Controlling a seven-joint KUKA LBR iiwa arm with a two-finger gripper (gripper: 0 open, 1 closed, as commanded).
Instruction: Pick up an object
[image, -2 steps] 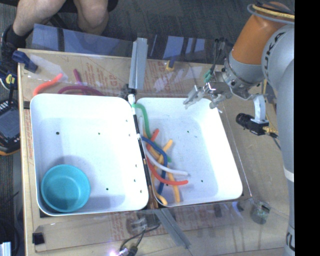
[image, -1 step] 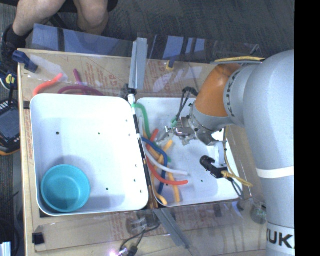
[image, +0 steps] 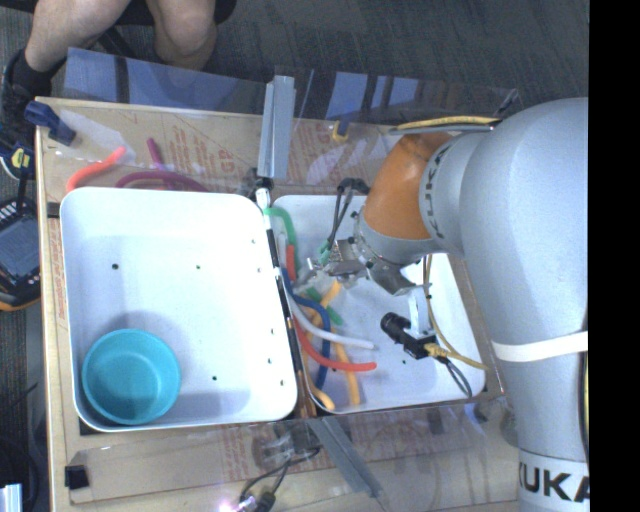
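Note:
My gripper (image: 318, 268) reaches down into the right bin (image: 400, 395), over its left side. Below it lies a tangle of thin coloured pieces (image: 325, 330): red, yellow, white, blue and green strips. A green piece (image: 283, 228) runs along the bin's left wall. The fingertips sit right at the top of the tangle, and the wrist hides how they stand. In the left bin (image: 170, 260) a blue bowl (image: 130, 376) rests in the near left corner.
The grey arm with its orange band (image: 400, 195) covers the right bin's right half. A black cable fitting (image: 405, 335) hangs over the bin floor. Red and pink cords (image: 150, 180) lie on the bench behind the left bin. A person's legs (image: 120, 25) stand at the far edge.

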